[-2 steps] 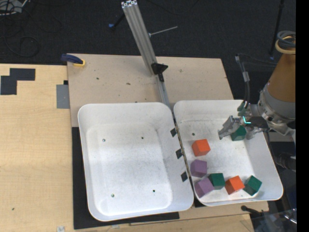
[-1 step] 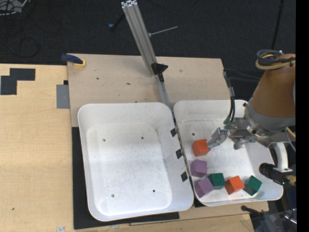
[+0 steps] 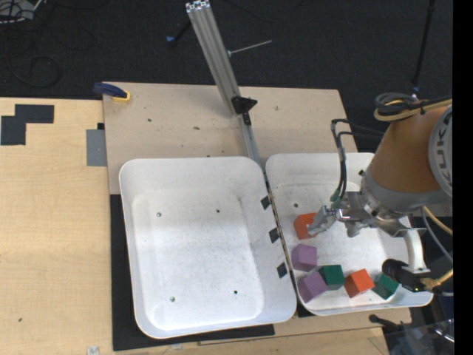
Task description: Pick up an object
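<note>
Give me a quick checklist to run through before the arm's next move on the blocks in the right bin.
1. Gripper over the right bin: ok.
2. Target close by: ok, the gripper sits right at the orange block.
3. Block held between the gripper's fingers: cannot tell.
4. Neighbours clear of the target: ok, the purple block lies just below it, apart.
5. Other blocks out of the way: ok, the green block and second orange block lie near the front wall.

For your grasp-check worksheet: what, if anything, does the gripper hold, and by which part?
Cannot be told. The gripper is at the orange block in the right bin, its hold hidden.
</note>
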`<state>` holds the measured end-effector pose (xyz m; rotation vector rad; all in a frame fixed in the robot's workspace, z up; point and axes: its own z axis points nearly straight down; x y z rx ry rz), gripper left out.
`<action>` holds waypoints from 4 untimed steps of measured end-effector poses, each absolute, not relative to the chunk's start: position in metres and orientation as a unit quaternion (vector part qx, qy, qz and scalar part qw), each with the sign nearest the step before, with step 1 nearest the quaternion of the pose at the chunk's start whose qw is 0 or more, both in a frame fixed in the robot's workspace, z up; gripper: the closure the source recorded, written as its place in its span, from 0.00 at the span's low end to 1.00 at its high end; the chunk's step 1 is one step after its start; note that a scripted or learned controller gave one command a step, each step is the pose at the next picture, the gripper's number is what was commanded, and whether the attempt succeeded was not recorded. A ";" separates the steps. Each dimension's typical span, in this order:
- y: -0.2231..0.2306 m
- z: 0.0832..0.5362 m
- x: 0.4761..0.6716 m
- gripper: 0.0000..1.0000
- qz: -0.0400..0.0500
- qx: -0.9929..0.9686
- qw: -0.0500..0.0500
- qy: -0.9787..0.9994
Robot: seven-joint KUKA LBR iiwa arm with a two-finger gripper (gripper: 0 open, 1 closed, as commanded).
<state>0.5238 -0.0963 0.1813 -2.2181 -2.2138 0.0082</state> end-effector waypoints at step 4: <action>-0.113 0.246 0.526 1.00 -0.001 -0.707 -0.002 -0.707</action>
